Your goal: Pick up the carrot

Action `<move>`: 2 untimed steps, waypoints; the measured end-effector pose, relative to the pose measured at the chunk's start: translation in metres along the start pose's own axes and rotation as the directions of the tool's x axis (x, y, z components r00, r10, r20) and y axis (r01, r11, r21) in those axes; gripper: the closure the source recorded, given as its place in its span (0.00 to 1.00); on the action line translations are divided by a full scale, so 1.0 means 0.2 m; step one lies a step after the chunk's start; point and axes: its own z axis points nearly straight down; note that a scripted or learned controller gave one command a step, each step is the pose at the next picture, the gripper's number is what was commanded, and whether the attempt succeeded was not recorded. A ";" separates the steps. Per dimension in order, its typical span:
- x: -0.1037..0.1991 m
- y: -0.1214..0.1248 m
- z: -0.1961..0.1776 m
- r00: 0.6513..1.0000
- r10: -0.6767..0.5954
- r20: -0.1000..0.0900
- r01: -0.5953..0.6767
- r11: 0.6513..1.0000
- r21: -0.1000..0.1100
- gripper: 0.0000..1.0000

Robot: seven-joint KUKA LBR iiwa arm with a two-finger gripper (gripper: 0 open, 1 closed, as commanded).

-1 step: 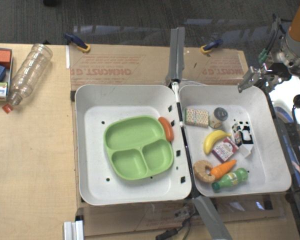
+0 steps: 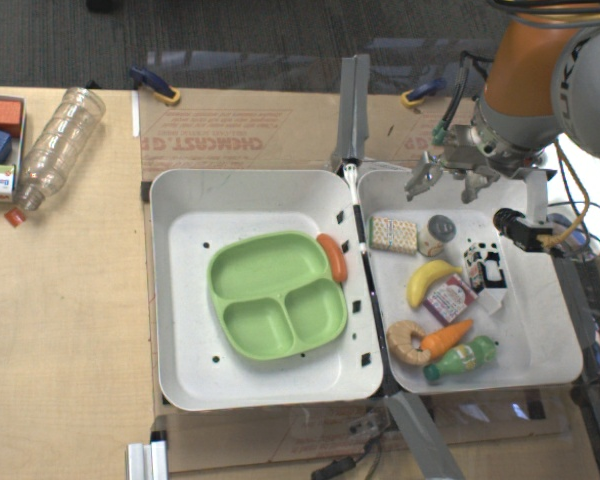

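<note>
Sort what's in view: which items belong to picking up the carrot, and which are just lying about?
Job:
carrot
gripper
right bin

Lying about:
banana
donut
green bottle
green plate
hot dog
plastic bottle

grey arm (image 2: 588, 58), orange band above wrist, metal end effector (image 2: 448, 182), green and black cables alongside.

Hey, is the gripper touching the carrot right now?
Apart. In the camera view the gripper hangs over the right bin's far edge, while the carrot lies near the bin's front, with the banana between them.
</note>
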 end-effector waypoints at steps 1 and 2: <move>0.28 0.01 0.12 0.984 0.180 0.000 -0.180 0.984 0.001 0.00; 0.73 0.10 0.12 0.939 0.345 0.001 -0.345 0.939 -0.001 0.00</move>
